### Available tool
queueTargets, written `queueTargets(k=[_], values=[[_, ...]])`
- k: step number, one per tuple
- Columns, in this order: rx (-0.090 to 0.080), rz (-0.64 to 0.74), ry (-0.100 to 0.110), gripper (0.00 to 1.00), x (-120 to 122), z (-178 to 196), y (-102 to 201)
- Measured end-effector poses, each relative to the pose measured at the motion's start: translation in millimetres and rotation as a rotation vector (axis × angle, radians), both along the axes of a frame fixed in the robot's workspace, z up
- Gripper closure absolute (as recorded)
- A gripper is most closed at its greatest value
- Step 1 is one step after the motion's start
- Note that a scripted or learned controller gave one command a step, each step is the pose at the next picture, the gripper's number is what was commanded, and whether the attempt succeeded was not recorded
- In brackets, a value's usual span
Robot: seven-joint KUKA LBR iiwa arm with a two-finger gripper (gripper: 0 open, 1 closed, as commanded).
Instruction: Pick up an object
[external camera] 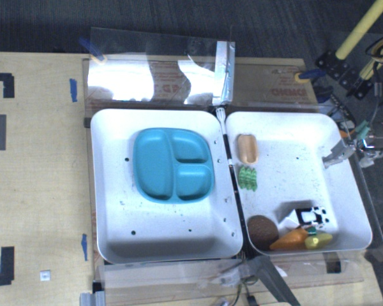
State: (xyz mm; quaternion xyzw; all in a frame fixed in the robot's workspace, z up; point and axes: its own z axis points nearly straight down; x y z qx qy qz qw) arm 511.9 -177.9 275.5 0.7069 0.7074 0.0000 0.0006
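Faint reddish printing shows on the brown board (268,85) behind the bins, both through the clear plastic sheet (156,69) and on the bare stretch at the right, but the letters are too blurred to read. No other writing can be made out; the small black-and-white toy (311,217) carries only patches of colour.

The left bin (108,190) holds a blue divided plate (173,164), lying flat a little above the bin's middle. White floor lies free all round the plate, widest toward the near edge.

The right bin (306,139) holds the loose things. A tan bread roll (246,148) lies close to the wall shared with the left bin, and a green ridged piece (247,178) sits just below it. A brown round object (262,229), an orange carrot (291,238) and a yellow-green piece (318,239) crowd the near rim, the carrot touching the brown object, with the black-and-white toy just above them. The middle and far part of this bin's floor is open.

The gripper (360,146) hangs at the right rim of the right bin, well apart from every object, with nothing visibly between its fingers; whether it is open or closed cannot be told from here.

The wooden bench (38,171) to the left bears black corner marks (3,85) and bits of blue tape (73,89).
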Motion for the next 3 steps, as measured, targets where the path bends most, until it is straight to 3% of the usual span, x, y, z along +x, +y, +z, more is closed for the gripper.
queueTargets(k=[1, 2, 3], values=[[0.003, 0.05, 0.007, 0.0, 79, -79, 46], [0.002, 0.114, 0.0, 0.0, 130, -91, 118], [-0.001, 0.203, -0.003, 0.0, 138, -90, 120]])
